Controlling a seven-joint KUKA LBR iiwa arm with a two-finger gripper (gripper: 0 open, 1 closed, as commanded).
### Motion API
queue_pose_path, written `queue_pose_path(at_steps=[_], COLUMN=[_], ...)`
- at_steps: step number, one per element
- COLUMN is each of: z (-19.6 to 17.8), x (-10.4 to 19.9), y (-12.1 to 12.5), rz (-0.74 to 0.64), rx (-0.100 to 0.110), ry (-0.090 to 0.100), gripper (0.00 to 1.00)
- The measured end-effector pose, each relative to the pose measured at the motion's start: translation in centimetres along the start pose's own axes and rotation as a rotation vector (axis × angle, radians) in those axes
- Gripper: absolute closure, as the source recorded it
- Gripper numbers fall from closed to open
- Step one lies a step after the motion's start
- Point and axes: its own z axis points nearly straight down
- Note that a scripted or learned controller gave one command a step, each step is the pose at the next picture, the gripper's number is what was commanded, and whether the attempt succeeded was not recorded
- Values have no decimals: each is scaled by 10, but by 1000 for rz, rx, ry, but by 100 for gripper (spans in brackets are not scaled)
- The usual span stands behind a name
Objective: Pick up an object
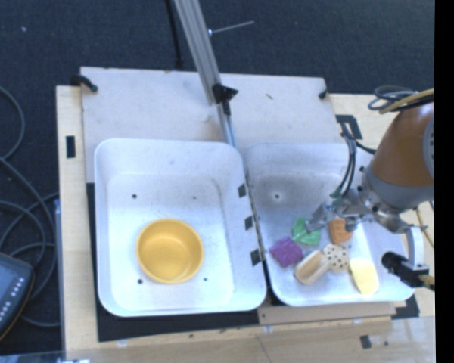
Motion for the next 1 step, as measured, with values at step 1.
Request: queue_pose_path(at_steps=[1], z=[56], x=[-5], y=[7], rz=[2], rx=[-11], ry=[-6], gripper=[0])
